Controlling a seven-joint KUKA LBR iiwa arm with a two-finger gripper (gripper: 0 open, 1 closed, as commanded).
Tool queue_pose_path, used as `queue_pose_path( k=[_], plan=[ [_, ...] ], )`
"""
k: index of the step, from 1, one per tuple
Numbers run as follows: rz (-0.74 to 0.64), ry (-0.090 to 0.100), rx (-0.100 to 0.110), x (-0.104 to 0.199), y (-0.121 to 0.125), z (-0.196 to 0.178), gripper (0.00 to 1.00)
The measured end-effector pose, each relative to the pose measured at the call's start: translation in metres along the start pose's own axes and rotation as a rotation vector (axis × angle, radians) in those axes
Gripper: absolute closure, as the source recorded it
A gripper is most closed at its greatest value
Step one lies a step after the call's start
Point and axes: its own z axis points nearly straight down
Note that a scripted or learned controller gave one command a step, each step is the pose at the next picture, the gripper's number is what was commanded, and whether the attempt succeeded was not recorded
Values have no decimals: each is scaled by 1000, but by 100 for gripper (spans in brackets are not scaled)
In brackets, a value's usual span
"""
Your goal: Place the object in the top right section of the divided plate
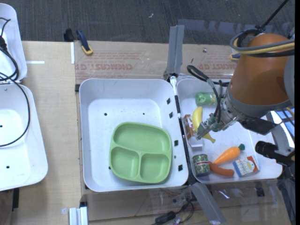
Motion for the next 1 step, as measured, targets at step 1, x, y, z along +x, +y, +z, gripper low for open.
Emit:
queue_pose_path(
  k=[1],
  plan=[
    [-76, 0, 2, 52, 28, 18, 100]
  ],
)
